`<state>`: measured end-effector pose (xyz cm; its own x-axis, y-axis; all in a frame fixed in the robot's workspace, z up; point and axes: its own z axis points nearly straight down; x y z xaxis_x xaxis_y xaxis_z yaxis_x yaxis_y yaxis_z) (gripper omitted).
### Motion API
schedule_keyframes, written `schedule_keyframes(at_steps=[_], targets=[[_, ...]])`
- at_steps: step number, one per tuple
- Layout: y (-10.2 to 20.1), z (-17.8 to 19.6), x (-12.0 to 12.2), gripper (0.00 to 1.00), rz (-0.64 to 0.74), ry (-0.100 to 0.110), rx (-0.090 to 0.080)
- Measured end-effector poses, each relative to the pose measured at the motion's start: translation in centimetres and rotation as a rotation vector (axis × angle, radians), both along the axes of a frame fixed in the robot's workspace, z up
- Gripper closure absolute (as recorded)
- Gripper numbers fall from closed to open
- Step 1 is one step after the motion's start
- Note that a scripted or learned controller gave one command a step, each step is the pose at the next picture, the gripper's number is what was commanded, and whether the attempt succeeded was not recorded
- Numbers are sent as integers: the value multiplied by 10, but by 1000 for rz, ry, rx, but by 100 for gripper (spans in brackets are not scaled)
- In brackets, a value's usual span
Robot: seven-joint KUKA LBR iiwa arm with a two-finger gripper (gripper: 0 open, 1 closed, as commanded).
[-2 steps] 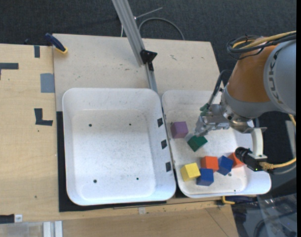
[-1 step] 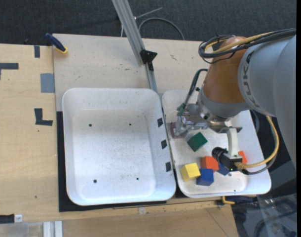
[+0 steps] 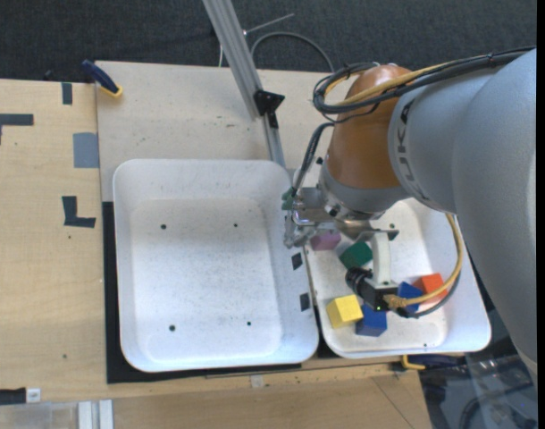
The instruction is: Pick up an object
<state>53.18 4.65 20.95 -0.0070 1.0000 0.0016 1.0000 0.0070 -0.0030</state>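
Two shallow white plastic bins with rounded corners sit side by side on a pale wooden desk (image 3: 40, 239), over a black mat. The left bin (image 3: 201, 266) has a smooth, faintly speckled floor marked by four small dark dots. The right bin (image 3: 465, 329) holds a cluster of small blocks: a yellow cube (image 3: 346, 310) near its front left, a blue block (image 3: 373, 323) just beside that, a dark green block (image 3: 356, 256) further back, an orange block (image 3: 431, 284) to the right with another blue piece (image 3: 410, 292) next to it, and a pale pink piece (image 3: 324, 239) by the bin's left wall.

The arm (image 3: 451, 132) is bulky — smooth grey shell with a glossy orange band (image 3: 366, 137) above the wrist — and it covers much of the right bin. The end effector (image 3: 301, 226) is a small metal assembly low over the left edge of the right bin, near the ridge where the two bins meet. It sits just beside the pink piece; whether it touches it, or how far it is open, cannot be told, and no block is visibly in its hold. Black and orange cables (image 3: 424, 298) loop from the wrist down among the blocks.

A slanted grey metal rail (image 3: 232, 34) crosses behind the bins, a thin wire curls near it, and a blue-and-yellow clamp (image 3: 101, 77) lies at the desk's back left corner. Grey and dark tape patches mark the wood on the left.
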Motion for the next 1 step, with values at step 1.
schedule_keyframes(at_steps=[1], targets=[[54, -3, 7, 100, 1, -1, 0]])
